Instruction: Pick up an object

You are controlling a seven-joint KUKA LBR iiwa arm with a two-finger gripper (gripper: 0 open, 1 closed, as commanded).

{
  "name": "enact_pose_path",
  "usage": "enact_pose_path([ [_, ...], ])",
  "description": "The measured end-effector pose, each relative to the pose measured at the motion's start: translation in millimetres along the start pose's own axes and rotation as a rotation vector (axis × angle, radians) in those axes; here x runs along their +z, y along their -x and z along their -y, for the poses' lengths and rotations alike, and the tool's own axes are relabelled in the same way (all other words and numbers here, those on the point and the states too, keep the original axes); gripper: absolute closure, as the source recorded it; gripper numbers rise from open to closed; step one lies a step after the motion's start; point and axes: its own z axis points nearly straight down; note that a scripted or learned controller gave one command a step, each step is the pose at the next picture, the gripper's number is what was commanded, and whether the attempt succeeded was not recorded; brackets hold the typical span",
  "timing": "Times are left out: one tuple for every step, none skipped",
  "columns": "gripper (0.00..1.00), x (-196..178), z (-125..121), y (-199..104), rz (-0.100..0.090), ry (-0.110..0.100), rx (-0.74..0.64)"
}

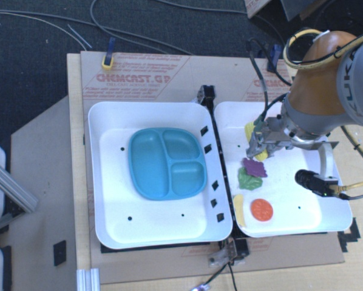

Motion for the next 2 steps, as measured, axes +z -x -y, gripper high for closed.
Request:
enact_pose_path([
  [1.00, -3, -10, -59, 0.001, 0.004, -0.001],
  [1.00, -16, 0, -109, 0.001, 0.004, 0.000],
])
